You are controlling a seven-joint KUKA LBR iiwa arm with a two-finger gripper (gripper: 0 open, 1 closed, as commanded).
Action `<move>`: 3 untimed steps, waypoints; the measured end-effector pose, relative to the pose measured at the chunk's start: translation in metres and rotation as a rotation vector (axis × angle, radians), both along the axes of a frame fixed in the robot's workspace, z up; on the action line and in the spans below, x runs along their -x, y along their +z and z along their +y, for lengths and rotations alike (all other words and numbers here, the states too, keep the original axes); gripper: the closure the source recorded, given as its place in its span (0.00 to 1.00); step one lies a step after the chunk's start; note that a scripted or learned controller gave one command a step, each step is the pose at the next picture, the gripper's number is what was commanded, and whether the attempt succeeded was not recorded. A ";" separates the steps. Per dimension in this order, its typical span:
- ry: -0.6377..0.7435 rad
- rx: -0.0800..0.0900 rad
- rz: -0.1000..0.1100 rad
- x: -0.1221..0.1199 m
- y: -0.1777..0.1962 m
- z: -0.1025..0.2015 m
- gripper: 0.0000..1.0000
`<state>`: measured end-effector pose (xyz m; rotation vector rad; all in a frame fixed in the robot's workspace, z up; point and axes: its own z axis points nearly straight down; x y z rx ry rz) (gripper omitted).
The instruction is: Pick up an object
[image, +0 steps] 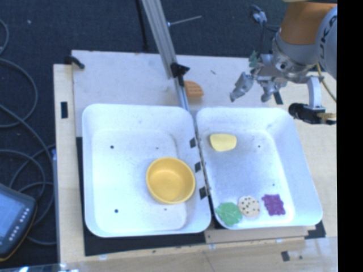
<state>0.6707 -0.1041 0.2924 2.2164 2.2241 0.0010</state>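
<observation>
Two white bins sit side by side on a bench; the gripper (256, 90) hangs above the far rim of the right bin (295, 152), its fingers spread apart with nothing between them; the nearest thing to take is a yellow lump (223, 142) on that bin's floor, lying down and to the left of the gripper, its long side running left to right; a green piece (228, 213), a cookie (248, 206) and a purple piece (274, 204) lie along the near edge; a yellow bowl (170, 179) stands in the left bin (102, 152).
</observation>
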 end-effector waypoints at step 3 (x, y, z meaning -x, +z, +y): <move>-0.005 0.002 0.007 0.003 -0.121 -0.003 0.00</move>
